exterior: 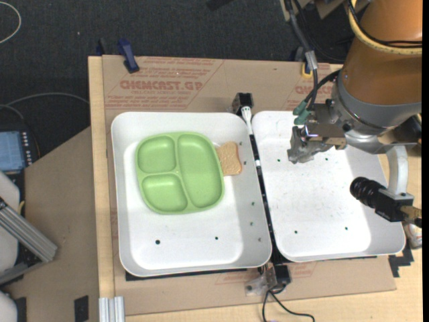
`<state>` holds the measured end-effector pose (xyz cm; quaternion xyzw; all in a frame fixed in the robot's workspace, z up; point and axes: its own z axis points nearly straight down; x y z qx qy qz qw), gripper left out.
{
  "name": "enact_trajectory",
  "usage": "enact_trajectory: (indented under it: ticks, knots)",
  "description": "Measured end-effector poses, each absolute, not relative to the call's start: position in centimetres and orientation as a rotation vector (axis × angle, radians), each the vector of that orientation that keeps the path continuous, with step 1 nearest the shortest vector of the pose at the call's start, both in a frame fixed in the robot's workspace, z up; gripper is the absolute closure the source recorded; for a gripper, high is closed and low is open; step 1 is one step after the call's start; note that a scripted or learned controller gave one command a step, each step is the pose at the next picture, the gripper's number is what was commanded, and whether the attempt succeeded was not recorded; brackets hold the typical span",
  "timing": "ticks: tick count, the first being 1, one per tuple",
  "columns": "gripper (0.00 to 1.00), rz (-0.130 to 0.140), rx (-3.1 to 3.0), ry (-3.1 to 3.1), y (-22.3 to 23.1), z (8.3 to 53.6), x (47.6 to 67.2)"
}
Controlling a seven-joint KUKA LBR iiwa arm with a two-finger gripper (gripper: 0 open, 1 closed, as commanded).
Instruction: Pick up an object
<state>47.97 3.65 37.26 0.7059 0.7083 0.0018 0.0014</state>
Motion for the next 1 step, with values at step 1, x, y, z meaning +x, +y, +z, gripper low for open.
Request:
enact_trajectory:
  ticks: [1]
  knots:
    - [1.0, 0.009, 2.213, 2.225, 8.36, 42.06, 47.97]
